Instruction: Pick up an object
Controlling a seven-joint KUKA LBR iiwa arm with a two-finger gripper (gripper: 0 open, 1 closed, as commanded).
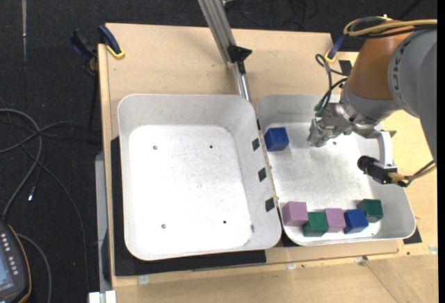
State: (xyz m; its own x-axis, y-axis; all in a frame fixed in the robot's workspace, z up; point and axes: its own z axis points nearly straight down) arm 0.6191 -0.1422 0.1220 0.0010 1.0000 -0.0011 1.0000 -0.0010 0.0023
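- The claw [321, 136] hangs over the right bin [334, 173], right of the blue cube [277, 138]; whether its tips are apart or together, I cannot tell.
- Descending here likely grabs nothing: the cube sits off to the side, near the bin's wall.
- The cube row [332, 217] along the near wall is tightly packed, so tips may jam between neighbours.
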